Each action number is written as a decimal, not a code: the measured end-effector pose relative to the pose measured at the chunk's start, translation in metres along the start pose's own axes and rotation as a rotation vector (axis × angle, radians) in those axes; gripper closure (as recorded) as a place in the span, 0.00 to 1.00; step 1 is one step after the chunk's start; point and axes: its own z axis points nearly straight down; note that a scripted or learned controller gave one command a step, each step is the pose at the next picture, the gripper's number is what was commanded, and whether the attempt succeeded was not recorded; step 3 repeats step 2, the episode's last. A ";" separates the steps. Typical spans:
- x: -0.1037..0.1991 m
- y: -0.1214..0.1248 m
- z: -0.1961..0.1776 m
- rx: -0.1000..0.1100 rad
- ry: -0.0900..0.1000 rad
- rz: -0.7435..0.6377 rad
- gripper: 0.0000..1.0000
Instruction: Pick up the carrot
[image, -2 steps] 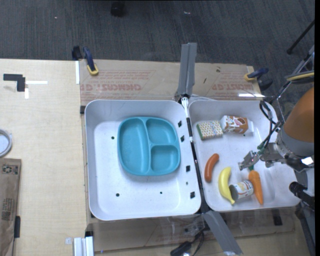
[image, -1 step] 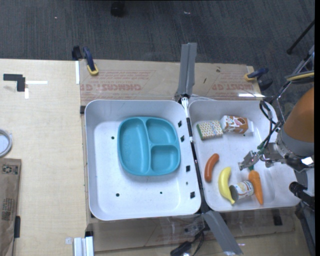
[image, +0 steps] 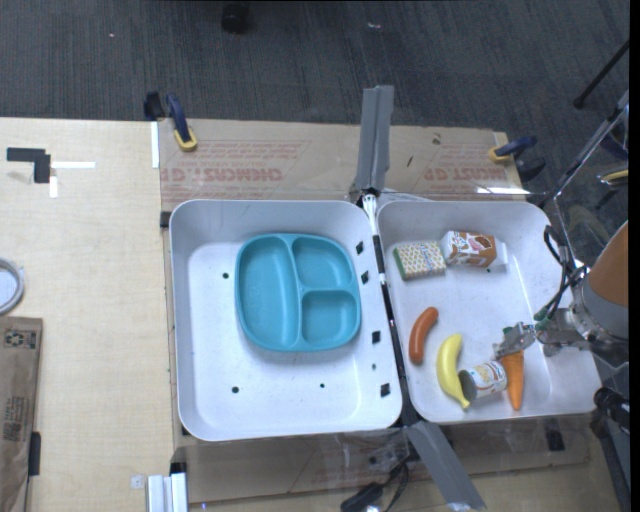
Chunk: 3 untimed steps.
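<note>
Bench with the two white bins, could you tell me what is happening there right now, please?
The robot arm reaches in from the right, and its gripper is down in the right bin, right at the top end of the carrot. The carrot lies on the bin floor beside a small can and a banana. A sausage and two snack packages lie further back. The left bin holds a teal divided plate.

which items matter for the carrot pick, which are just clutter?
Job:
carrot, right bin, near corner
claw, just above the carrot's top end

Clutter:
banana
sausage
small can beside the carrot
two snack packs
blue divided plate, left bin
</note>
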 end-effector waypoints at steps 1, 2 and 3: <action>-0.004 -0.001 -0.009 -0.002 -0.009 0.005 1.00; 0.078 0.018 -0.112 0.000 -0.014 -0.044 1.00; 0.078 0.018 -0.112 0.000 -0.014 -0.044 1.00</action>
